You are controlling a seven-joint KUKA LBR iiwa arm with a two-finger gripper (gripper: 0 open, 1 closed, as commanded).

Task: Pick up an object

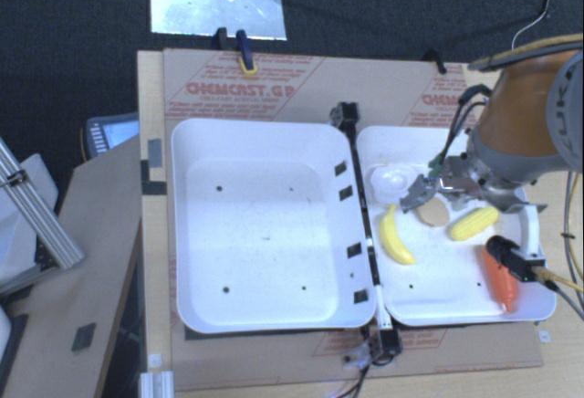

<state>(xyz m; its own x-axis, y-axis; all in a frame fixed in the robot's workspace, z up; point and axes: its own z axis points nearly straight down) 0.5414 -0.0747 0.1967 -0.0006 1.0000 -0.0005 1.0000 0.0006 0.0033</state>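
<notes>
My gripper (416, 195) hangs low over the middle of the right bin (429, 305), reached in from the right. Just below and left of it lies a yellow banana (394, 237). A tan round piece (434, 214) sits right beside the gripper's tip, and a yellow corn cob (474, 224) lies to its right. Up and left of the gripper is a clear plastic cup (391, 179). An orange carrot (500, 283) lies near the bin's right corner. I see nothing held in the gripper.
The left bin (265, 223) stands next to the right one, with a black-clipped divider (359, 204) between them. Both rest on a cardboard sheet (274, 86). A grey side table (73, 268) stands at the left.
</notes>
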